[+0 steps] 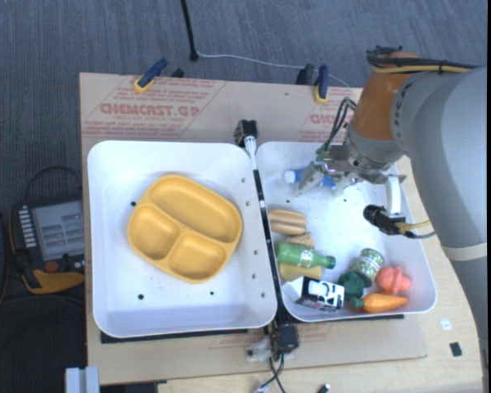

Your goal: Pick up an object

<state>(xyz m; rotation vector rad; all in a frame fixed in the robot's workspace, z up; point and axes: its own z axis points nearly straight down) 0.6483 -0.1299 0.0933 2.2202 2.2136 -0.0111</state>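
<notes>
My gripper [327, 173] hovers at the right bin's [421, 256] far end, fingers spread and holding nothing; the green bottle [304, 257] lies below it toward the near edge, long axis crosswise.

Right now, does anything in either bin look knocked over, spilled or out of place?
Nothing looks spilled or broken. The green bottle lies on its side in the right bin, and the toys there are heaped against the near edge. The yellow divided tray sits askew in the left bin.
</notes>
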